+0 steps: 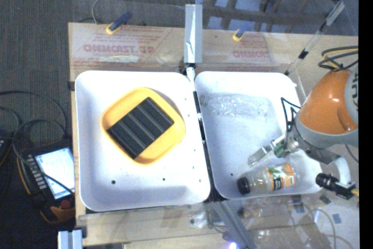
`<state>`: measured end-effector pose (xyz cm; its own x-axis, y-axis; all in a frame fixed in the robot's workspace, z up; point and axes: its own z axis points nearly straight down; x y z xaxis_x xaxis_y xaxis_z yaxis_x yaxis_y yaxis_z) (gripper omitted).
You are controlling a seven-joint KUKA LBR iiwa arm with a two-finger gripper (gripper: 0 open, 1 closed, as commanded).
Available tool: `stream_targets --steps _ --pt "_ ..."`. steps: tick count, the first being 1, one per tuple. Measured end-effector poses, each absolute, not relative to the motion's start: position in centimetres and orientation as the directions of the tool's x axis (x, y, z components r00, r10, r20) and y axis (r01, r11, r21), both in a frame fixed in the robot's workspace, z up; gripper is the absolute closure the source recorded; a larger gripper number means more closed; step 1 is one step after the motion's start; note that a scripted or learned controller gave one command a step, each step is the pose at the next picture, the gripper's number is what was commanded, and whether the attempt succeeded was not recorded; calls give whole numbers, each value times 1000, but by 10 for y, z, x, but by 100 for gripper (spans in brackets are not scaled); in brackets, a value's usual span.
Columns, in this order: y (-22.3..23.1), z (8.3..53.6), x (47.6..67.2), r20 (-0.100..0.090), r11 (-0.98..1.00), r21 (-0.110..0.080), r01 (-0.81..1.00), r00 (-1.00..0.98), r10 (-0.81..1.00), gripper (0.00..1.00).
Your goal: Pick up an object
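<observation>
**Clear plastic bottle lying flat in the right bin**

The bottle (268, 179) lies on its side near the right bin's (245, 125) front edge, long axis running left-right, black cap pointing left. The pincer (265, 153) hovers just above it; can't tell its state.

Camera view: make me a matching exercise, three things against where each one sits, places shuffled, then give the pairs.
Things:
1. yellow tray with black slats
2. bottle with black cap
3. clear plastic wrap

Places:
A. far part of the right bin
B. left bin
C. lying at the right bin's near edge, close to the gripper

Pairs: 1-B, 2-C, 3-A
</observation>
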<state>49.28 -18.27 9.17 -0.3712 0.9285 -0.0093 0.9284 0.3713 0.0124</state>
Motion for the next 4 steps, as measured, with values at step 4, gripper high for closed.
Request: stream_targets --steps 4 --pt "-211 92 487 -1 197 6 980 -197 980 0"
